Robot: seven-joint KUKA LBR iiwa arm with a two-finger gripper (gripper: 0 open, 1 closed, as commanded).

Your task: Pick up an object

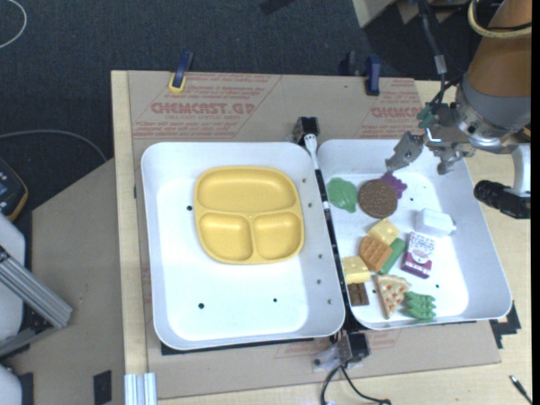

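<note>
- The grey two-finger gripper [426, 153] hangs over the back of the right-hand shallow white plastic bin [472, 251], its 2 fingers spread wide apart, one splayed toward the bin's middle and the other toward its right wall, with nothing between them.
- The candidate objects sit in a cluster toward the camera and to the view's left of the gripper. Nearest is a round brown cookie-like toy disc [377, 197], with a small purple toy piece [394, 181] touching its upper right edge, just beside the left finger's tip.
- A green leaf-shaped toy [342, 194] lies just left of the disc, against the bin's left wall.
- A small white block [435, 221] rests on the bin floor below the gripper, apart from the cluster.
- Further forward lie a yellow wedge of toy cheese [384, 230], a waffle-patterned toy [373, 250] and a purple-and-white packet [418, 254].
- Judgement: the coming move turns on a short shift down and left toward the disc.
- The left bin holds a yellow 3-compartment plastic tray [249, 213], well apart from the gripper.
</note>
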